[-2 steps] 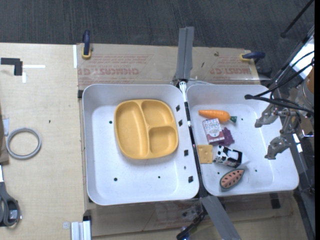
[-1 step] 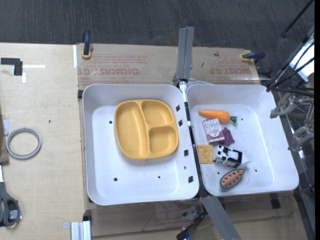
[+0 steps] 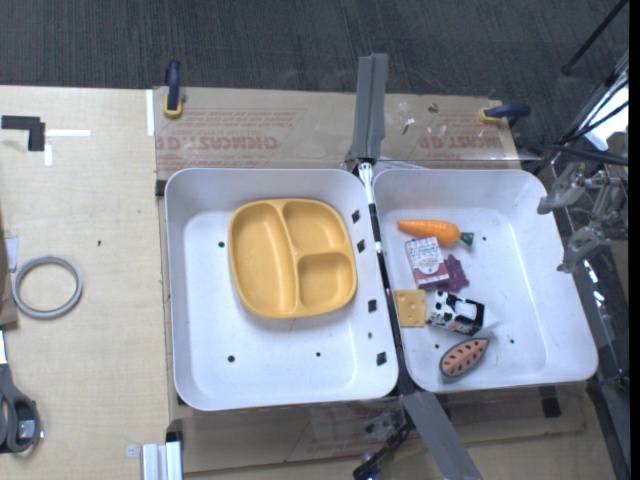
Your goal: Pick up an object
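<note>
The right bin (image 3: pixel 530 298) holds several small items: an orange carrot (image 3: pixel 430 230), a pink and white carton (image 3: pixel 425 261) lying on a purple piece (image 3: pixel 457 269), a yellow cheese square (image 3: pixel 410 308), a black and white cow toy (image 3: pixel 458 314) and a watermelon slice (image 3: pixel 464 357). A yellow divided plate (image 3: pixel 293 258) lies in the left bin (image 3: pixel 200 348). Grey metal parts that look like my gripper (image 3: pixel 578 213) hang just past the right bin's right rim, apart from every item.
On the wooden bench to the left lie a grey tape ring (image 3: pixel 45 286) and scissors (image 3: pixel 15 420). Clamps (image 3: pixel 173 88) (image 3: pixel 505 114) pin the cardboard behind the bins. A grey bar (image 3: pixel 371 108) runs back from the bins' shared rim.
</note>
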Motion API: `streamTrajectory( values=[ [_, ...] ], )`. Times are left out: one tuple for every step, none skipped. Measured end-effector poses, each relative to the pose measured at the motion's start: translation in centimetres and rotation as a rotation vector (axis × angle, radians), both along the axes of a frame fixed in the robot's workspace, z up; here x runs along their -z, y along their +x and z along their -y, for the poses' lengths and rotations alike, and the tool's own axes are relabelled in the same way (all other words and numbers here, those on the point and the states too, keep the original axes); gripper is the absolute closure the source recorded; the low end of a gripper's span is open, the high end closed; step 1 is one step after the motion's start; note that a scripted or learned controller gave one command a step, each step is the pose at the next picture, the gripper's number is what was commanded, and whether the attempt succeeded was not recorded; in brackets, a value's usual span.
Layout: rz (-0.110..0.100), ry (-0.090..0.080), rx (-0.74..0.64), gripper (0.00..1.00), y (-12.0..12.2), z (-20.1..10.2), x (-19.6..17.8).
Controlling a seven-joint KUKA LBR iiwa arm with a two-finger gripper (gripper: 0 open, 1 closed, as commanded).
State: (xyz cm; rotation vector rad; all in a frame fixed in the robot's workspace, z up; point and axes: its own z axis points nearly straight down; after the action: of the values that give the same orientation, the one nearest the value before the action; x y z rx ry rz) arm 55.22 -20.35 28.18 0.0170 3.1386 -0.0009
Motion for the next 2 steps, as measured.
streamTrajectory(
  values=[
    [0.004,-0.001,-0.005,1.00,0.2,-0.2,-1.0],
    [0.000,0.000,-0.122,1.00,5.0,0.3,17.3]
  ],
)
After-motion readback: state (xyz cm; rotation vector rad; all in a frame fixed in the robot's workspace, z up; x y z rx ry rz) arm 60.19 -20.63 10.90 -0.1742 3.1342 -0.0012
